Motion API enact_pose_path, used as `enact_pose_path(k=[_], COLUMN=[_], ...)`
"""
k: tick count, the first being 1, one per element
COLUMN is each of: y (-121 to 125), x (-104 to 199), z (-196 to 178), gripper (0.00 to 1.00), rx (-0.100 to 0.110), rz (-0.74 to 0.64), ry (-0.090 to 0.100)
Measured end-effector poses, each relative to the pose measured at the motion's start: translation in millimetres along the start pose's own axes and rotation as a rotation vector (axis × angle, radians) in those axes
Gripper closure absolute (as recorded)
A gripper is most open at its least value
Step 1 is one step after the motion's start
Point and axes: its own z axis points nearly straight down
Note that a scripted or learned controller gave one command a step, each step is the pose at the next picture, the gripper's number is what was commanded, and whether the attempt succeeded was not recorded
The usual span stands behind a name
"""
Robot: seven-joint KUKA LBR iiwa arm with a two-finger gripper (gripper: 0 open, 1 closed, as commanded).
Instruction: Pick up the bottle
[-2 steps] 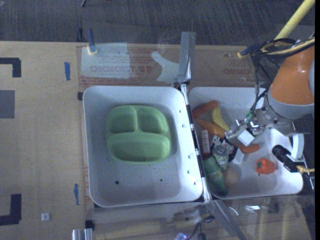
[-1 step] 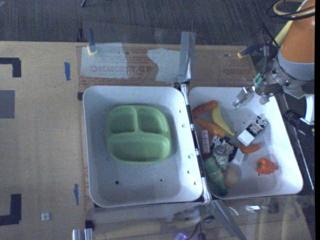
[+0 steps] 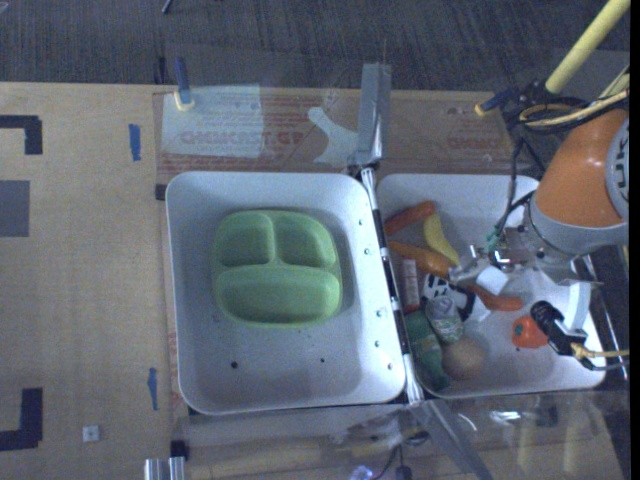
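The bottle looks like the green item with a greyish upper part, lying along the left wall of the right bin near its front. My gripper hangs over the middle of that bin, above and a little to the right of the bottle, among the toy foods. The grey arm with its orange band comes in from the right. I see nothing clearly between the gripper's tips.
Around the gripper lie a banana, an orange carrot, a reddish sausage, a potato, a tomato and a black-and-white item. The left bin holds a green divided plate.
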Motion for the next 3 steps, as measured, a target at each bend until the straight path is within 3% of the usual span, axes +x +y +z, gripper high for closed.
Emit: enact_pose_path(k=[1,2,3], y=[-71,-72,-76], x=[56,-9,-13], z=[-84,-145,8], gripper=[0.00,0.00,0.00], rx=[0.024,0.023,0.023], rz=[0.093,0.210,0.388], ry=[0.005,0.002,0.001])
